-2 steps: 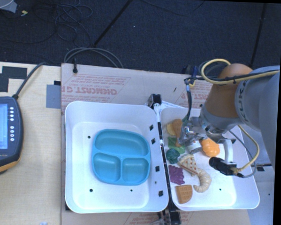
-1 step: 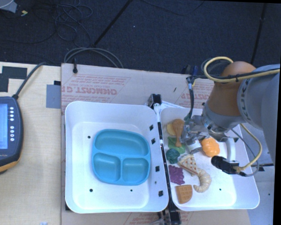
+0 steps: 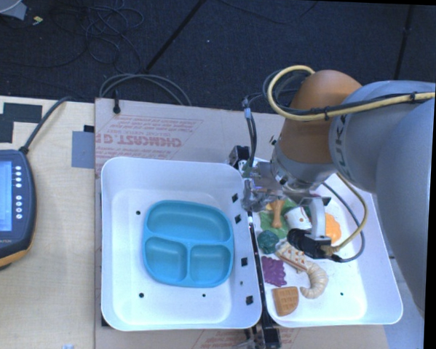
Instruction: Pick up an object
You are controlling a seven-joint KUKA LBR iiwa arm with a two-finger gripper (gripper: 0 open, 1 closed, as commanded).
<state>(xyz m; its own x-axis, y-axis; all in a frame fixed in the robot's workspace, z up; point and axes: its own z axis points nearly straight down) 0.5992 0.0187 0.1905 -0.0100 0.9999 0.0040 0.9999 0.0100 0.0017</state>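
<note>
Our gripper [image 3: 278,210] sits low in the right bin [image 3: 375,302], over the toys near its left wall; whether it is wide or narrow we cannot tell. Below it lie a green piece [image 3: 267,240], purple grapes [image 3: 273,270], a shrimp [image 3: 316,279] and a cracker [image 3: 286,301]. The left bin [image 3: 123,180] bears a blue tray [image 3: 189,243]. We should centre on one toy, clear of its neighbours and the wall, before closing.
</note>
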